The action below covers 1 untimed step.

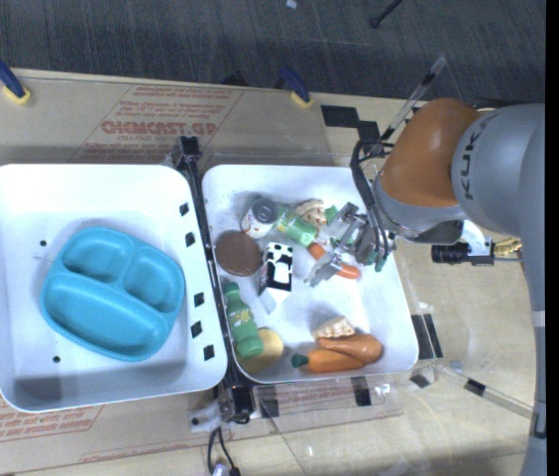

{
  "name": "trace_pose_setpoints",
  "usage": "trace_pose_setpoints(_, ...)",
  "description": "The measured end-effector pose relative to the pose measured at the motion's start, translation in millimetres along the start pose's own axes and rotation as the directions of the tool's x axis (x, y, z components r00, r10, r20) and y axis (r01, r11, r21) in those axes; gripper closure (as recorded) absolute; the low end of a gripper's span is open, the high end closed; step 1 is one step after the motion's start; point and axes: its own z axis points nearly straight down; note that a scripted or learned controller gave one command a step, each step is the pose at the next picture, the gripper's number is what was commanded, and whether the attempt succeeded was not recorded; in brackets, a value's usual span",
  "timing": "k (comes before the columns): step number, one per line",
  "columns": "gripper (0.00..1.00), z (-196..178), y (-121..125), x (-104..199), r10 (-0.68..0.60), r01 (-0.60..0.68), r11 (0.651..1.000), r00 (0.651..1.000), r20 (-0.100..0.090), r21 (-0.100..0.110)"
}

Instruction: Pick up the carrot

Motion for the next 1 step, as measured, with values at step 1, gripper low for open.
trace_pose_setpoints(1,0.00,-37.1,54.0,52.1,-0.122,0.122,0.993,0.993,-0.005,-0.004)
